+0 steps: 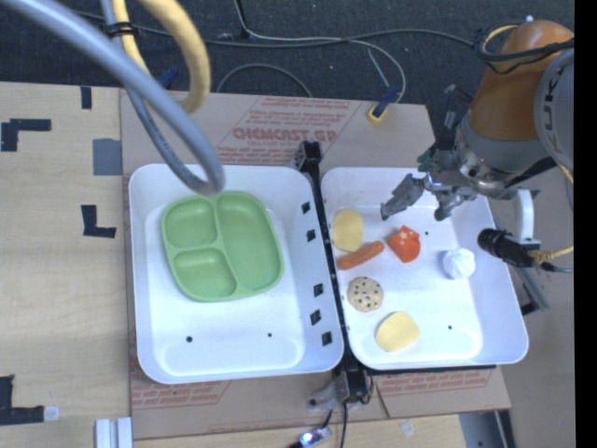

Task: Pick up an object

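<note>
Hovering just above the red toy [404, 244], the gripper [419, 204] is held with fingers apart, seemingly for grasping.

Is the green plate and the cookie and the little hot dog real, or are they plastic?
The green plate looks like plastic: one even colour, a soft sheen and moulded rounded compartments. The cookie and the hot dog look like toy food, probably plastic or rubber: flat, even colours and smooth edges with no crumbs. From this far I can't be certain.
</note>
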Tool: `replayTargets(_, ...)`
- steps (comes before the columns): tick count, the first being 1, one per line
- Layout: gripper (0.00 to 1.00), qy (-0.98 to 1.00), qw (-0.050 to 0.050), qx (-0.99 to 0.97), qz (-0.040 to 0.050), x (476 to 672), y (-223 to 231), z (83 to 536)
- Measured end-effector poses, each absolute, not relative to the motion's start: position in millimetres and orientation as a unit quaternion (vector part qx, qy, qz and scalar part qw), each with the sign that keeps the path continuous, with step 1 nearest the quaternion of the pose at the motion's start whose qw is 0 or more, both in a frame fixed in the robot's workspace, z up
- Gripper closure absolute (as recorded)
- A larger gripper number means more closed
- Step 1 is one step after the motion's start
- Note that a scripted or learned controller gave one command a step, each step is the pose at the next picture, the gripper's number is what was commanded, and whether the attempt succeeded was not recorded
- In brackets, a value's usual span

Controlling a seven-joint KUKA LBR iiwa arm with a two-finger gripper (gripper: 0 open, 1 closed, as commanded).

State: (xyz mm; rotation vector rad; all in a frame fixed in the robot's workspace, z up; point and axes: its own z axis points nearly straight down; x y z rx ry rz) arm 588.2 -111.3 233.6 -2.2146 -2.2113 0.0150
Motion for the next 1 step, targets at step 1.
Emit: replayTargets(1,0.0,-0.708,0.001,-0.706,0.0006,590.3,-110.9,241.6)
